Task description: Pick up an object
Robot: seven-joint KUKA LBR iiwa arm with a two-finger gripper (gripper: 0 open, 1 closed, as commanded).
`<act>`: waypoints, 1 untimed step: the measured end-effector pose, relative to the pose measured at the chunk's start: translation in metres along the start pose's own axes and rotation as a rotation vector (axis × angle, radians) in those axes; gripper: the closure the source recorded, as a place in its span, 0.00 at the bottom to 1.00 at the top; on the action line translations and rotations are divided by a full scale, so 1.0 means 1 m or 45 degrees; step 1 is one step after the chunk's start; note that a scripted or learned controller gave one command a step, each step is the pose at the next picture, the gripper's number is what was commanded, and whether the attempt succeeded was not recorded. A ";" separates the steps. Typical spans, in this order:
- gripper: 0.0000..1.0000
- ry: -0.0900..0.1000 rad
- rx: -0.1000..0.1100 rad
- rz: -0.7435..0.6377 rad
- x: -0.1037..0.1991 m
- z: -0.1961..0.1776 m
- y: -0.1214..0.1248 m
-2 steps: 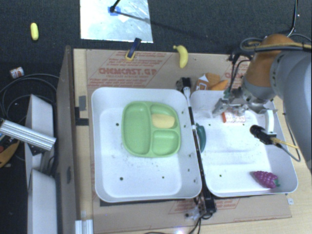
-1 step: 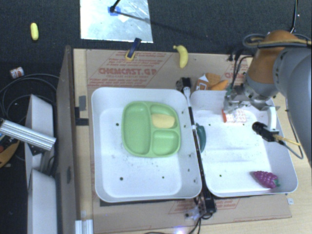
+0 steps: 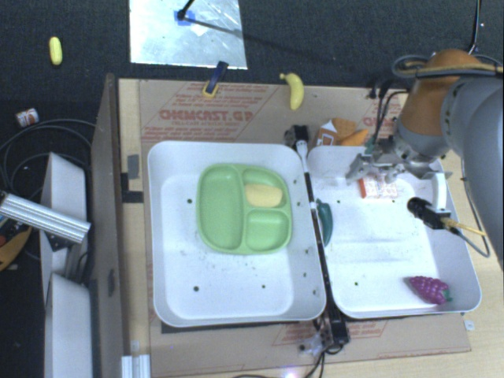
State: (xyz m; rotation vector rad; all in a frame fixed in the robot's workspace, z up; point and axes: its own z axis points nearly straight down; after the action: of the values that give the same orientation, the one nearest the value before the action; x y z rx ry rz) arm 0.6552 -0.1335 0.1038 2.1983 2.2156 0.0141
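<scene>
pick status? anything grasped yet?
Done: the arm has reached over the right bin, with the gripper low at its far edge by a small red-and-white object. In hand: nothing visibly lifted; I cannot tell whether it grips that object. Left: the grasp and lift. The purple grapes and the green divided plate lie untouched.

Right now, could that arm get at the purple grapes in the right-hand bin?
Probably yes. The grapes lie alone near the bin's front corner with nothing on top of them or close by, and the arm already hangs over the same bin's far end.
</scene>
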 end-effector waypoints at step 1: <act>1.00 0.000 -0.005 -0.003 0.000 -0.012 0.001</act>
State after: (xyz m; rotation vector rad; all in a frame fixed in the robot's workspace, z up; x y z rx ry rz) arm 0.6564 -0.1333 0.1153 2.1938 2.2158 0.0182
